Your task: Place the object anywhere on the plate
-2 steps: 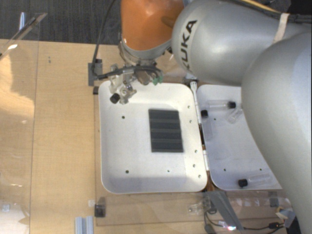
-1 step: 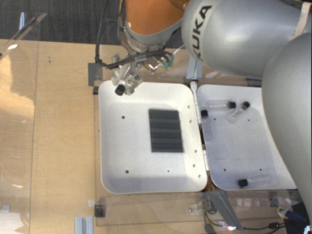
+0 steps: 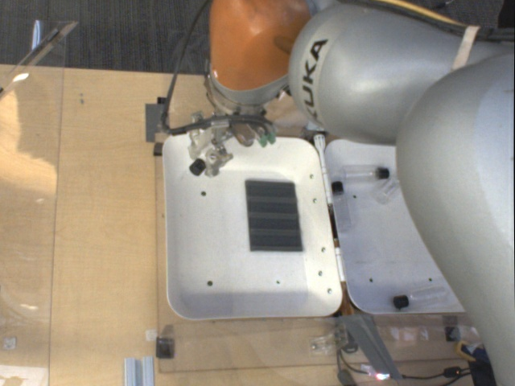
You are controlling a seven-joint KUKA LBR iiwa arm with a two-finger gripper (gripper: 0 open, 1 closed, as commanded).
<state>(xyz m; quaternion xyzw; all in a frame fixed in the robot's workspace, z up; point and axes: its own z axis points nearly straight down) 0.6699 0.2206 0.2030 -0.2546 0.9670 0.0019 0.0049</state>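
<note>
Seen from above at a slant: light wooden bench (image 3: 88, 215) with two shallow white plastic bins side by side, left white bin (image 3: 201, 248) in full view, right white bin (image 3: 386, 248) partly covered by the big grey KUKA arm (image 3: 362, 79) reaching in from the right. Rounded orange band (image 3: 245, 30) just above the wrist, over the far edge of the left bin. Below it the metal two-finger gripper (image 3: 211, 149), poised over the far left corner of that bin, amid cables and small green-tipped fittings (image 3: 264, 141). Released or clenched: cannot tell, too small and cluttered to read; nothing visibly held. Dark grey ribbed rectangular slab (image 3: 273, 215) lying flat near the middle of the left bin, a little toward the right wall, long side running front to back, well apart from the gripper and touched by nothing. Hard to say whether plate or object. In the right bin, a few small black pieces (image 3: 400, 301) scattered near the walls. Black bracket (image 3: 153, 123) on the bench just beside the left bin's far left corner
</note>
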